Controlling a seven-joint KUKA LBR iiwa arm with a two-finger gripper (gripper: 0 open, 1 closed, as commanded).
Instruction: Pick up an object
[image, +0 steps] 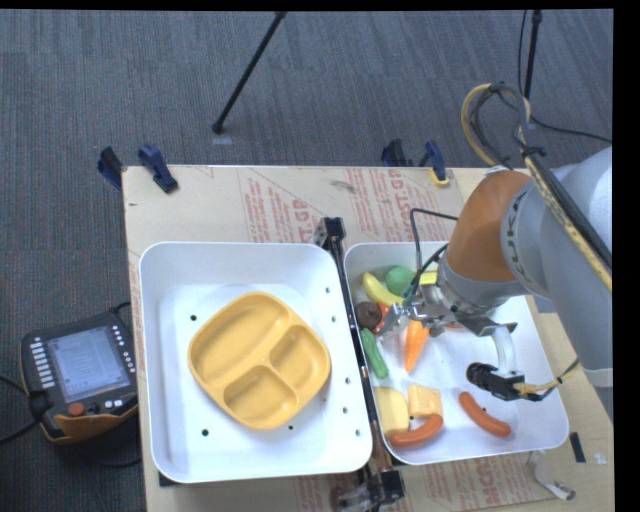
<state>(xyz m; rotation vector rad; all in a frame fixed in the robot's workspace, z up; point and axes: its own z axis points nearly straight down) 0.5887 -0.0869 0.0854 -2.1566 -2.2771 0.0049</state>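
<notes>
my gripper (412, 318) hangs low over the far left part of the right-hand white bin (552, 400), and from this slant i cannot tell how it is set. just under it lies the small orange plastic carrot (414, 344), pointing toward the near side, beside the slim green plastic cucumber (374, 353). i judge the carrot light, stiff and a bit slick; i'd take it across its thicker far end.
</notes>
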